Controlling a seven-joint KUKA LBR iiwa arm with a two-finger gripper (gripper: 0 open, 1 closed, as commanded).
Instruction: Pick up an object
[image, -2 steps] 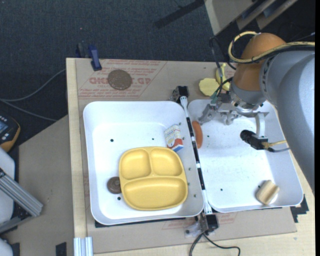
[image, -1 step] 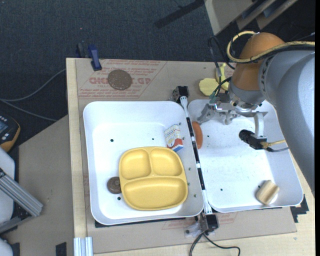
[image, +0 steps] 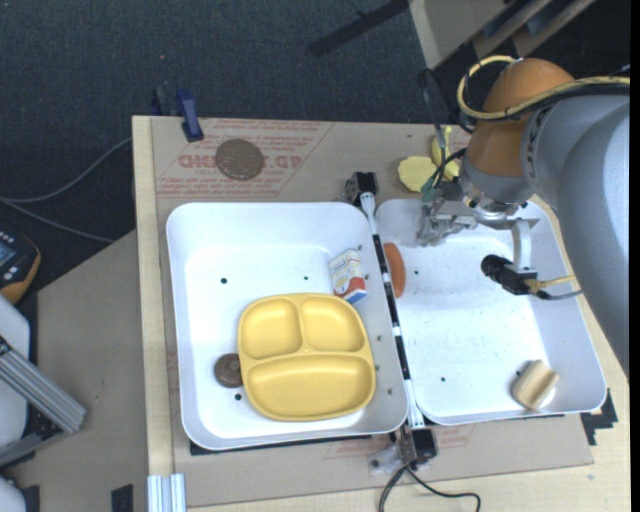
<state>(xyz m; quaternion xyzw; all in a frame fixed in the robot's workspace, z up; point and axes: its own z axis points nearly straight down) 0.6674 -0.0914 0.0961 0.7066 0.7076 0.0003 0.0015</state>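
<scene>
Open floor in the right bin, a crowded left bin

In the right bin (image: 470, 340) we find a wide bare stretch through the middle and near side. A sausage (image: 396, 270) lies along its left wall and a tan block (image: 534, 384) sits by the near right corner, well apart from each other. The arm (image: 570, 130) covers that bin's far right side, and the gripper (image: 438, 228) hangs over its far left corner. In the left bin (image: 250, 250) a plate (image: 300, 355) takes up most of the near half, with a disc (image: 229, 370) just beside its left edge and a carton (image: 347, 273) by the right wall. We see bare floor across the far left part.
</scene>
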